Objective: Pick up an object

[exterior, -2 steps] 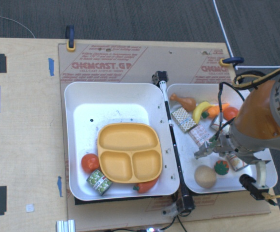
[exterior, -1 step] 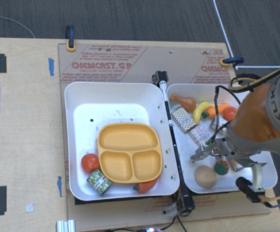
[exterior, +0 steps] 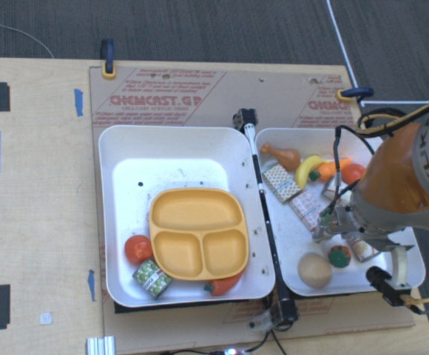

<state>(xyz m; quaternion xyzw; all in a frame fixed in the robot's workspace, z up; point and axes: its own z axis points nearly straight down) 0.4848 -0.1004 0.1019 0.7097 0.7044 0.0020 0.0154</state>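
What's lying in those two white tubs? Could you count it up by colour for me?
Yellow: 2, tray and banana
Red: 3, tomato, one under the tray's edge, one by the arm
Orange or brown: 2
Green: 2
Beige: 1, egg-like ball
Patterned packets: 2
Total: 12 that I can make out

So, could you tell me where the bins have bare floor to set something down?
Left bin: bare floor behind the yellow tray. Right bin: a bare strip between its left wall and the beige ball. Crowded: its back, around the banana.

Glossy white plastic bins (exterior: 118,161) — smooth matt yellow plastic tray (exterior: 198,233).
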